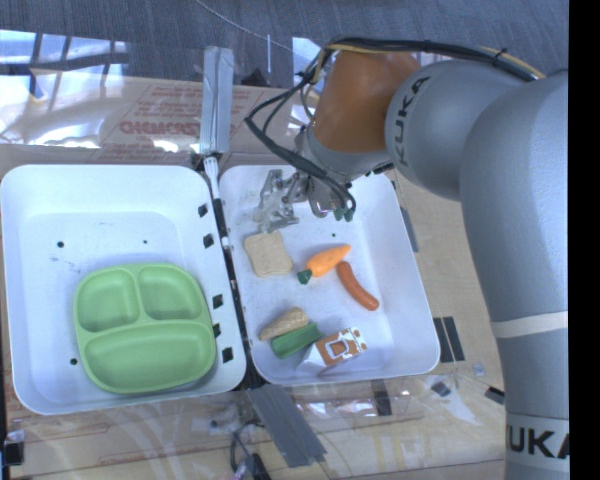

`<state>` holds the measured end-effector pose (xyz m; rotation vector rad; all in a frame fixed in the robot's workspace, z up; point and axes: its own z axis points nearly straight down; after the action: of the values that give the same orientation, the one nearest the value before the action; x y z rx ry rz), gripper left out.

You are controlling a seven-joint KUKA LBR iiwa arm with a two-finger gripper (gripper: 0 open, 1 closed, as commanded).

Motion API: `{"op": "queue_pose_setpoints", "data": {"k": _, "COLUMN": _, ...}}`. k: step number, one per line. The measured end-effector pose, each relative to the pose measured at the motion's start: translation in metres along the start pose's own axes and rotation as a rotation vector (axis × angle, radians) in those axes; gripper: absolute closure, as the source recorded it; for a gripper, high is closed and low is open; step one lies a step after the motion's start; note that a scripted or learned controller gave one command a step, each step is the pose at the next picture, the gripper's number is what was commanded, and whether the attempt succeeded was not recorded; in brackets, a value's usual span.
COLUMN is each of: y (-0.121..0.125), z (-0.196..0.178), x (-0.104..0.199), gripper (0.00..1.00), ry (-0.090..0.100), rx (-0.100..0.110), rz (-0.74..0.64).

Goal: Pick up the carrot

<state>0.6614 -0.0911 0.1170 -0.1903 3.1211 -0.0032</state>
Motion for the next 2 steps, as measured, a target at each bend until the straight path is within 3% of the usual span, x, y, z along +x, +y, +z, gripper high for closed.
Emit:
{"op": "queue_pose_setpoints", "data": {"k": 1, "y": 0.028, "z": -0.184, "x": -0.003, "gripper": 1.0, "ry": 0.0, "rx": 0.001, "rz": 0.185}}
{"op": "queue_pose_setpoints", "data": {"k": 2, "y": 0.087, "z": -0.209, "x": 0.035, "gripper": 1.0, "ry": 0.013, "rx": 0.0, "rz": 0.348}}
